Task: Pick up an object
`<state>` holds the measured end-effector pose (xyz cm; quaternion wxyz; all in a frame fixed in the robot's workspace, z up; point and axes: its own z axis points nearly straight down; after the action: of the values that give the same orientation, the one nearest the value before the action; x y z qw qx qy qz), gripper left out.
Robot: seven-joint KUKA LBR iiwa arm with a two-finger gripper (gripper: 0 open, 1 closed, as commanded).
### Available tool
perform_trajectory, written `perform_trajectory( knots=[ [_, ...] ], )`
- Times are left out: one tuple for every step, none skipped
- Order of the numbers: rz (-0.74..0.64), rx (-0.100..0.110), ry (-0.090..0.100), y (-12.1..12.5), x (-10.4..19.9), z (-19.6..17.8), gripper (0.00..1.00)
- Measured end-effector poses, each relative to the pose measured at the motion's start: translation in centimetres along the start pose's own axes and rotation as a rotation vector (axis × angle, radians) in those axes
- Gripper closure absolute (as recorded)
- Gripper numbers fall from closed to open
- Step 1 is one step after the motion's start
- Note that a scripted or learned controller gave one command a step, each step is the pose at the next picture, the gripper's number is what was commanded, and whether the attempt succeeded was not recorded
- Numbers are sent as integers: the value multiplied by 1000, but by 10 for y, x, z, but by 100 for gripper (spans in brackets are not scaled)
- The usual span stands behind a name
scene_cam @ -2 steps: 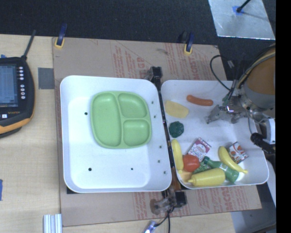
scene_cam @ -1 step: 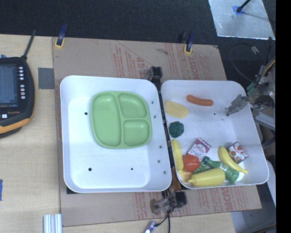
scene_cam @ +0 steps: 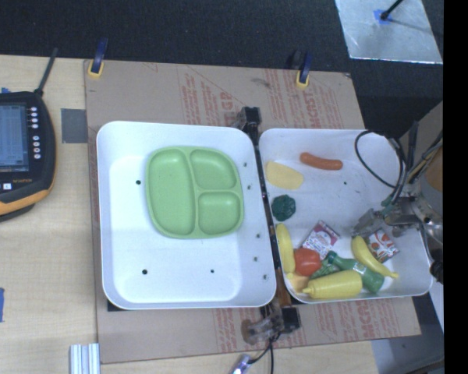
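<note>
Reaching into the right bin (scene_cam: 351, 142), the hand (scene_cam: 384, 223) is hovering over a red-and-white packet (scene_cam: 383, 245); its grip state cannot be told. Nothing is lifted yet; grasping and raising are remaining.

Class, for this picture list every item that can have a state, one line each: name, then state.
Green divided plate: upright, flat in the left bin.
Sausage: lying loose near the right bin's far wall.
Pale yellow piece: lying apart from others.
Dark green piece: resting alone.
Banana: lying in the pile at the near side.
Corn cob: lying against the near wall.
Gripper: low over the right bin.
</note>
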<state>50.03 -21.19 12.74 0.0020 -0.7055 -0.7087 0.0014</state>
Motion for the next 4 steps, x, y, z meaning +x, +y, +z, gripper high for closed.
perform_trajectory(
  knots=[
    [-2,-2,-1,63,43,36,0],
    [-1,-1,-2,14,34,36,0],
    [-4,0,-3,14,33,26,100],
    [2,-3,-1,17,6,-25,100]
  ],
)
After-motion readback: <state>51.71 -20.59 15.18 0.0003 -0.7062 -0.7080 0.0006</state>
